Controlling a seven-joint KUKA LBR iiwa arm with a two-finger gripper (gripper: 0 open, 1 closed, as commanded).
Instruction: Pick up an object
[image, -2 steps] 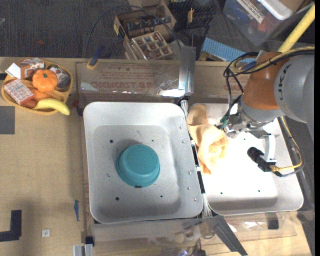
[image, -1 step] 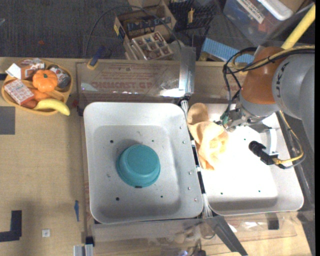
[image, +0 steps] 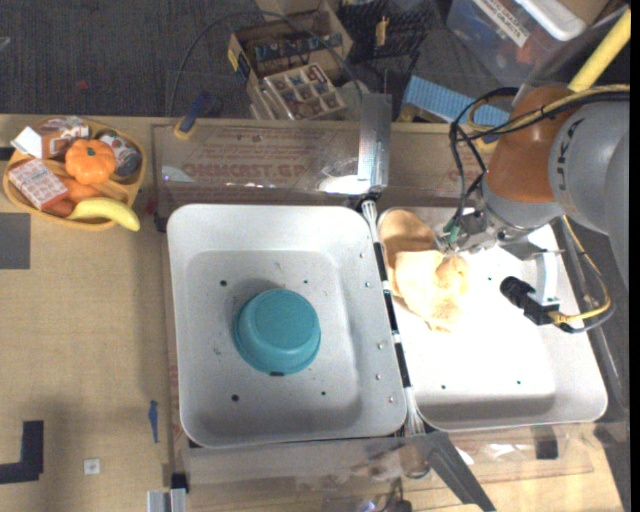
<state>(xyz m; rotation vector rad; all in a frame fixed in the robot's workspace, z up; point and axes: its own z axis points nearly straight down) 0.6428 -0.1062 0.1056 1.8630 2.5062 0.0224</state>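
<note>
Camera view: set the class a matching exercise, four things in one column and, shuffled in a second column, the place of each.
Things:
1. teal bowl
2. tan cloth
3. banana
4. gripper

Places:
A. in the basket at the bench's left end
B. upside down in the left bin
C. above the cloth's upper edge
D. against the right bin's left wall

Pairs: 1-B, 2-D, 3-A, 4-C

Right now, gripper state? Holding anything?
Gripper: cannot be told. It sits right over the yellow cloth in the right bin; a grasp is not visible.
</note>
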